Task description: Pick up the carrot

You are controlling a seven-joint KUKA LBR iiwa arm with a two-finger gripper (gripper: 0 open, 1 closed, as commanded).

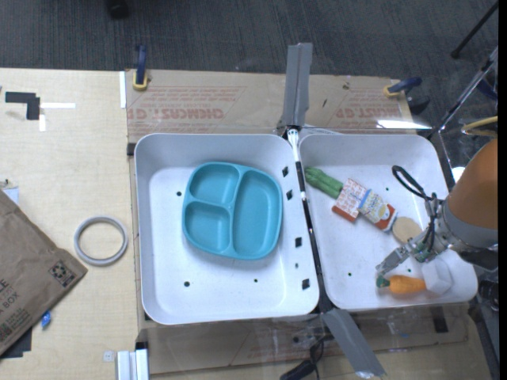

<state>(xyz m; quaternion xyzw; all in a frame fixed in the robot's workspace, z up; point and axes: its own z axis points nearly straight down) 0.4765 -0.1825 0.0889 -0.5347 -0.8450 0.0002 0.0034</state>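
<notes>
gripper (394, 264) hovers spread over the smooth, tapered orange carrot (407, 286), holding nothing.

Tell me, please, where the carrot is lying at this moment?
The carrot lies in the right bin, near its front right corner, just below the gripper and in front of the tan round piece.

Left bin (150, 236): blue divided plate (234, 210). Right bin (356, 153): green vegetable (323, 181), printed packet (362, 203), possibly a tan slice (405, 229). Bench: tape roll (101, 239).
</notes>
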